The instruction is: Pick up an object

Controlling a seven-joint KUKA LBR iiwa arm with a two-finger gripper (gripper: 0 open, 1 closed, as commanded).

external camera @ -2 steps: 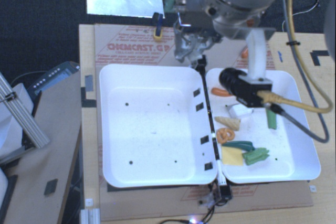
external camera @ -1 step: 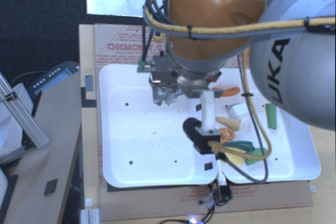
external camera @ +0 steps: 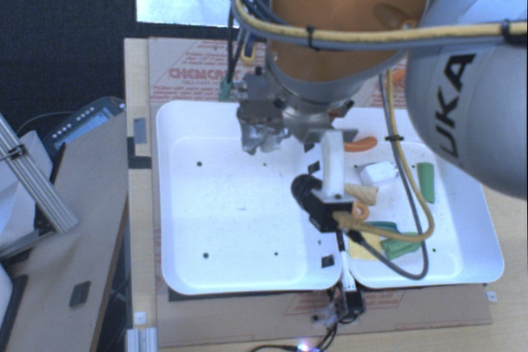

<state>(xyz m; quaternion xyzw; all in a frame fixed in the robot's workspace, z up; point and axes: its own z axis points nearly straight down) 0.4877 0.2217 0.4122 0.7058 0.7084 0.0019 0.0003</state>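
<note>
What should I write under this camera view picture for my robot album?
Robot arm's gripper hovers over the left bin; small objects lie in the right bin.

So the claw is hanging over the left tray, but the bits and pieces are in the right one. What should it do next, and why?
Probably a short slide toward the right bin. The gripper hangs over the left bin, near its back edge, with nothing under it to grasp. The objects lie in the right bin: a white block, a green stick, an orange piece.
</note>
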